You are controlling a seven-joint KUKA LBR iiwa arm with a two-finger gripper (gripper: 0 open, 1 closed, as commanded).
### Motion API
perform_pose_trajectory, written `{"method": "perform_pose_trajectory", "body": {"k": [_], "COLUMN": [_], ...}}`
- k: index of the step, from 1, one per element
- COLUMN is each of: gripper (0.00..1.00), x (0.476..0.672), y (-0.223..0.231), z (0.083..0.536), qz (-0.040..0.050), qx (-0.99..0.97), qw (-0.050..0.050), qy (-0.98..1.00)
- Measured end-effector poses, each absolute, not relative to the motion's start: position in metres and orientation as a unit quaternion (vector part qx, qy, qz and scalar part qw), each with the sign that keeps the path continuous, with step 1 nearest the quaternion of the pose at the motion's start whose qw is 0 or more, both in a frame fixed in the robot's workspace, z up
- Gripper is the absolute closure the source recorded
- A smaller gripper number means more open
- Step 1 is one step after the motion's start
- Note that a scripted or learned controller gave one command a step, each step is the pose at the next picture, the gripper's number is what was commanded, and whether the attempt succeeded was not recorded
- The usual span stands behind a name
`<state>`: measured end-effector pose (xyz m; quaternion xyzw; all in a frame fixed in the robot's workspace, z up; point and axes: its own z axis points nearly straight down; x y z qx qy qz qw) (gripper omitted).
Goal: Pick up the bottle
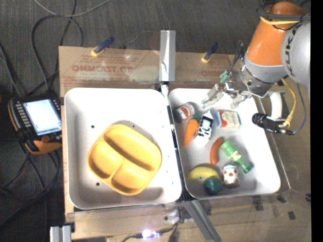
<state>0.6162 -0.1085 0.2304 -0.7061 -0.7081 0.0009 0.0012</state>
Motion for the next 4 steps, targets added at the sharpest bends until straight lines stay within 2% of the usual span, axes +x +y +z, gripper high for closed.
{"method": "perform_pose_trajectory", "body": {"k": [1,2,3,4], "gripper": [0.0,0.0,1.0,1.0], "x": [0.587,0.538,0.538,0.552], "y": [-0.167,-0.211,-0.21,-0.166], "z": [0.158,0.099,0.107,0.202], "qz": [0.0013,-0.0007,0.0,0.0012], "qx": [-0.682,-0.719,-0.718,-0.738], "qw": [0.001,0.001,0.003,0.0], "qy": [-0.731,-0.696,-0.696,-0.675]}}
